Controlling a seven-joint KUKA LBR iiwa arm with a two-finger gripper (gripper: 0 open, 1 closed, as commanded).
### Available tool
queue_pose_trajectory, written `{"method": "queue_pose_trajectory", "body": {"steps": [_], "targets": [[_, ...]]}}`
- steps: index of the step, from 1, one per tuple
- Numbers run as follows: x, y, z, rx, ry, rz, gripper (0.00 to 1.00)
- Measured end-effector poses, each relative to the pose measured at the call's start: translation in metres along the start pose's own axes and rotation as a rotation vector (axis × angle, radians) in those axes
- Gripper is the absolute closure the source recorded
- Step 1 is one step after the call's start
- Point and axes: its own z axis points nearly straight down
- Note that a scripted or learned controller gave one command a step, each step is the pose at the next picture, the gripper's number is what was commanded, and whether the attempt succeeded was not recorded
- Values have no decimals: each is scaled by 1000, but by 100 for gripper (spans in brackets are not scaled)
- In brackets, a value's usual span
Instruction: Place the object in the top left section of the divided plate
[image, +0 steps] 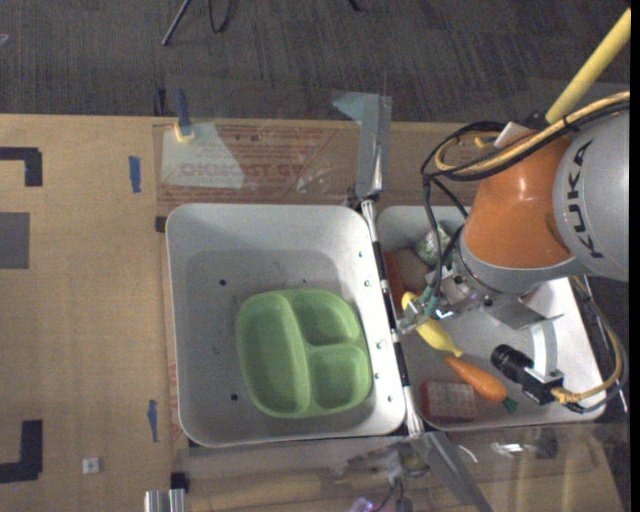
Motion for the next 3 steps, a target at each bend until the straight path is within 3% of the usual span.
{"method": "queue_pose_trajectory", "body": {"steps": [1, 2, 3], "targets": [[38, 32, -23, -3, -2, -69, 100], [19, 6, -117, -2, -2, -78, 100], [-4, 11, -8, 0, 0, -135, 100]]}}
